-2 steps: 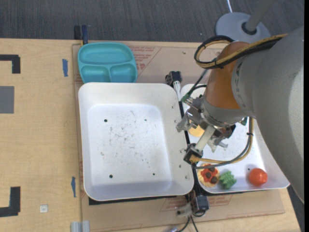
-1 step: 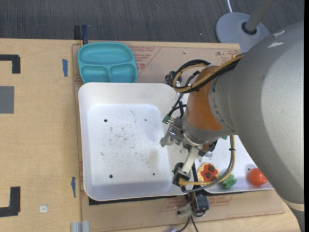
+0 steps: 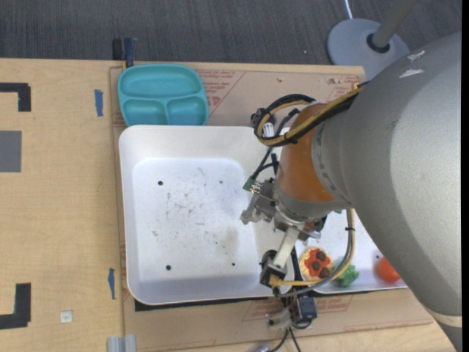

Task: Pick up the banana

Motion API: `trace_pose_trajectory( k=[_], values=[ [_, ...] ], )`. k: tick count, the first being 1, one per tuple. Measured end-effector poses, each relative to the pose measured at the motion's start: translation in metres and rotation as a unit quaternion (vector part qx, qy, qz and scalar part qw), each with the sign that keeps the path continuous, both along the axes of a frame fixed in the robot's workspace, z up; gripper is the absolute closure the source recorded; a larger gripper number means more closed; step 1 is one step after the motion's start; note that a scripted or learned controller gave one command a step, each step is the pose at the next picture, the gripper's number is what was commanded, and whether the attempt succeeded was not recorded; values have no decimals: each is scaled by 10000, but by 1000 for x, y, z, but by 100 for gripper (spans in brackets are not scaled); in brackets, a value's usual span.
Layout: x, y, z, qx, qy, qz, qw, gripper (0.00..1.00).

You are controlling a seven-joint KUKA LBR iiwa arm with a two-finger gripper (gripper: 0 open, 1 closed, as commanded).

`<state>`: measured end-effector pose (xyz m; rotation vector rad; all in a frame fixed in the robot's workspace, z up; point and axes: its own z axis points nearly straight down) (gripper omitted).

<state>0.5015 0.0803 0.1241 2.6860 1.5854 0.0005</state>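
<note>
The gripper [image 3: 275,211] hangs over the inner edge of the left bin [image 3: 146,152] (open or closed: cannot tell). A green toy [image 3: 344,276] lies nearby in the right bin [image 3: 366,290].

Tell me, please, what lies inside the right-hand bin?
In the right-hand bin, near its front edge: a round red-and-orange toy, a green piece, an orange piece. The arm covers the rest.

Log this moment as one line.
arm: grey arm with orange band over right white bin | in it: red-orange spotted toy, small green toy, orange-red toy | behind left white bin: teal divided plastic tray
</note>
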Motion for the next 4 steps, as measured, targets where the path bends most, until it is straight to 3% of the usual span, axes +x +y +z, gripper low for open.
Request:
trace_pose_trajectory(
  k=[1, 2, 3, 4],
  values=[
    [0, 1, -1, -14, -6, 228, 9997, 0],
    [-8, 39, 2, 131, 84, 479, 9987, 0],
    [-22, 142, -38, 120, 29, -2609, 9653, 0],
    [-21, 143, -28, 132, 20, -2596, 9656, 100]
  ],
)
